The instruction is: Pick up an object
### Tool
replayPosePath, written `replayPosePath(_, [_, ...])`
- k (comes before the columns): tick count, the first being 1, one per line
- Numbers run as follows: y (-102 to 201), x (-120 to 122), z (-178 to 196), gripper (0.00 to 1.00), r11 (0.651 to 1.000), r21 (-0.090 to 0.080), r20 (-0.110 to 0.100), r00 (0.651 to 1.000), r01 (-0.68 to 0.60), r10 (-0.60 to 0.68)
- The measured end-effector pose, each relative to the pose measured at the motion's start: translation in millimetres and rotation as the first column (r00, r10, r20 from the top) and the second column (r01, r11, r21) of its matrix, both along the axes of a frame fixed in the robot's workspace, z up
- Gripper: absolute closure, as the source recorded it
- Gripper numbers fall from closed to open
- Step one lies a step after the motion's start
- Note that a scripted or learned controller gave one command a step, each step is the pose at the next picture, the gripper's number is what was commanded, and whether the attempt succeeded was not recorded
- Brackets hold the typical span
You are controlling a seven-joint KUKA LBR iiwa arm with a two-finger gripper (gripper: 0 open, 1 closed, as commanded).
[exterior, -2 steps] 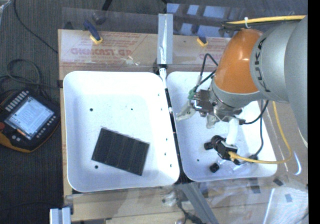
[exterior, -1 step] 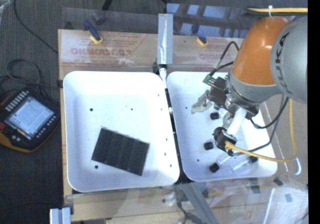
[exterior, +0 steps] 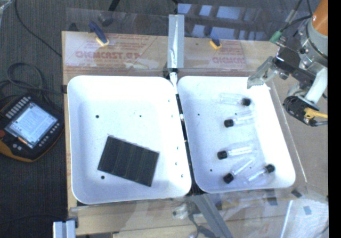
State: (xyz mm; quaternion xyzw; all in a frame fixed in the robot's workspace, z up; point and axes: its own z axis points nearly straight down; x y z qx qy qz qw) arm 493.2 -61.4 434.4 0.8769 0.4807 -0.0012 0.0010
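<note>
The clear vials with black caps are what you have to choose from, and all five lie loose in the right bin, none of them lifted. Starting nearest you: one vial lies at the front with its cap toward the left, and just beside it another vial points its cap to the right. Behind those, a third vial lies near the middle of the bin, a fourth vial farther back, and a fifth vial near the far wall.

In the left bin a dark ribbed panel lies flat toward the front, well apart from everything else.

Farthest back, the gripper hangs over the right bin's far right corner, near the fifth vial but not touching it. It carries nothing you can see; whether it is wide or narrow you cannot tell from this angle.

So judge the task as barely begun: reaching, closing and lifting all remain.
</note>
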Motion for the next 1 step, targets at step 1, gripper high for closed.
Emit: replayPosePath(1, [2.8,-4.6,-0.3,0.00,0.998,0.000,-0.001,0.998,0.058,-0.058])
